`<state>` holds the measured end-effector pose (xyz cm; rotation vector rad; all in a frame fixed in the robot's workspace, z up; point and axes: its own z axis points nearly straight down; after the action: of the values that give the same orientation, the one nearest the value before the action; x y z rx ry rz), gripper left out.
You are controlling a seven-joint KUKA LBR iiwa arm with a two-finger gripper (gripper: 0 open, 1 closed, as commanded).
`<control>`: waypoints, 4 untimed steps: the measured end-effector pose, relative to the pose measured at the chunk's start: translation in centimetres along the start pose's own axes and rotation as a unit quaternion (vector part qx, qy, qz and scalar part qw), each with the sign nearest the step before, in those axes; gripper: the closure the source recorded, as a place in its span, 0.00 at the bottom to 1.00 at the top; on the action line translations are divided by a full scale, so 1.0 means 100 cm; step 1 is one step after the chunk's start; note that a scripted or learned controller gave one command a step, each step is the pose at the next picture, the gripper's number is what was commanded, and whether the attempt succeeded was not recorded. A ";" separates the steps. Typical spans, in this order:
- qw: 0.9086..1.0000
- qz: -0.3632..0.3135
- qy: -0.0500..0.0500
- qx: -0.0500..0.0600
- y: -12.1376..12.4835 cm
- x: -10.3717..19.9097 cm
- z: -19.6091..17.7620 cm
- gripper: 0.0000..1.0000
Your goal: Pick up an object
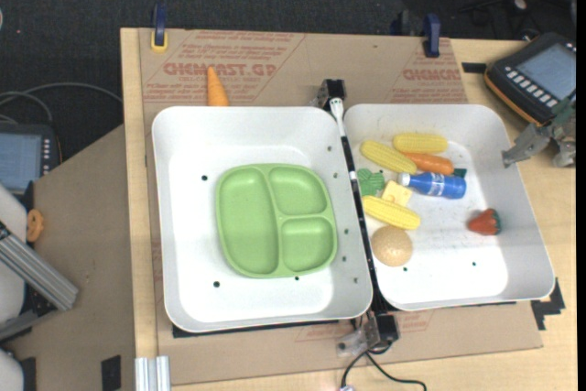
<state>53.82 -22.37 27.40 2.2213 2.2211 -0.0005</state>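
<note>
Nearest the lens, the tan ball point(392, 246) is sitting in the right bin point(522, 275), lying left of the gripper point(526, 145) hanging at the bin's right rim, its finger state I cannot tell.

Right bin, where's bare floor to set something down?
In the right bin, bare floor runs along the near edge, below the tan ball and strawberry. Its left half is crowded: corn cobs, blue bottle.

Grey metal jaws, angular, w/ thin prongs; arm out of frame.
</note>
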 end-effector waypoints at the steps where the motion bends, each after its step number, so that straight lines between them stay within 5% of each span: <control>1: 1.000 -0.002 0.002 0.004 0.016 0.040 0.196 0.00; 2: 1.000 -0.002 0.000 -0.002 0.064 0.062 0.189 0.00; 3: 1.000 -0.001 0.000 -0.001 0.062 0.061 0.189 0.00; 4: 1.000 -0.001 -0.001 -0.003 0.063 0.060 0.178 1.00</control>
<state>60.12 -16.35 9.61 2.2151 2.2192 0.0022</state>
